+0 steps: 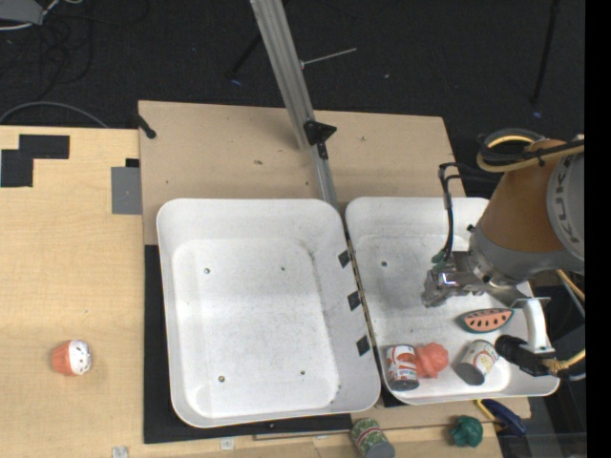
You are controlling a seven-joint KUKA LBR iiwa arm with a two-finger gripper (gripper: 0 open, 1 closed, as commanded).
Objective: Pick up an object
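Objects lie along the near side of the right bin [410,219]: a can [402,365], a red lump [432,358], a tilted cup [475,362] and a watermelon slice [487,320]. The gripper [438,289] hangs over bare floor, just far-left of the slice and apart from all four. Whether its jaws are parted or closed cannot be told; nothing shows between them.

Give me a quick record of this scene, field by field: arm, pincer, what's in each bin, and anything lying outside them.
arm: reaches in from the right over the right bin
pincer: low over the right bin's middle, nothing visibly held
right bin contents: watermelon slice toy, red-and-white can, red lump, small can
left bin: bare white floor
outside bins: orange-and-white ball on the left board; green item and dark can at the front edge
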